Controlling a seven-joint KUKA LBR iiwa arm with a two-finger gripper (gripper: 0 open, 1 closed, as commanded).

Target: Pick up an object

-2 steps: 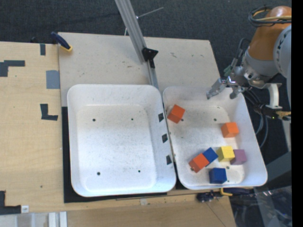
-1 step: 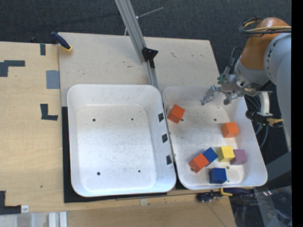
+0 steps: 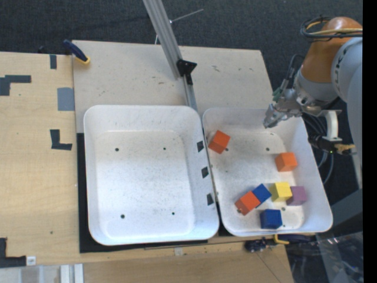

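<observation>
Nearest the camera, along the front wall of the right bin, sits a loose huddle of cubes: a blue cube closest to the rim, then an orange-red cube touching a second blue cube, with a yellow cube and a pale purple cube just beside them to the right. A little further back an orange cube lies alone near the right wall, and another orange cube lies alone near the left wall, tilted against the bin floor. The left bin stands alongside, touching the right one at the shared rim.

Furthest back, the pincer hangs over the rear part of the right bin, its tip above bare floor near the back wall, well apart from every cube. Nothing is between its tips; whether they are spread or closed I cannot tell at this size and angle.

By my reading this is the approach step: no cube is chosen or touched yet. The next move calls for travel sideways and forward to sit over a target, then a descent. The two lone orange cubes look the easier picks, since each has free space around it; the front huddle leaves little room for the tips. A metal pole crosses the worktop beyond the bins.
</observation>
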